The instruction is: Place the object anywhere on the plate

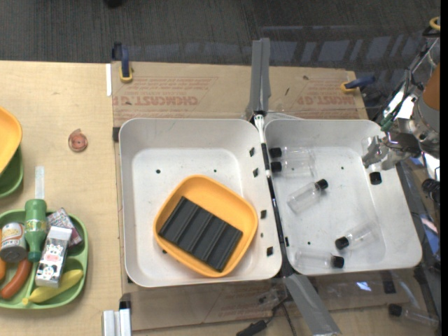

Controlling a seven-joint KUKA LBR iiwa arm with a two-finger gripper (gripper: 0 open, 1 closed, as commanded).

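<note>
An orange square plate [234,203] lies tilted in the left bin [140,145]. A black ridged slab [199,234] rests flat on the plate. Several clear vials with black caps lie in the right bin [399,250], among them one vial [308,193] near its middle and another vial [354,238] near its front. My gripper [380,152] hangs over the right bin's far right rim, well away from the plate. A loose black cap [376,178] lies just below the gripper.
A metal divider [260,82] runs between the two bins. On the wooden table to the left stand a green tray of toy food [70,285], a yellow bowl [8,142] and a small pink disc [78,141]. Clamps [123,68] hold the cardboard behind the bins.
</note>
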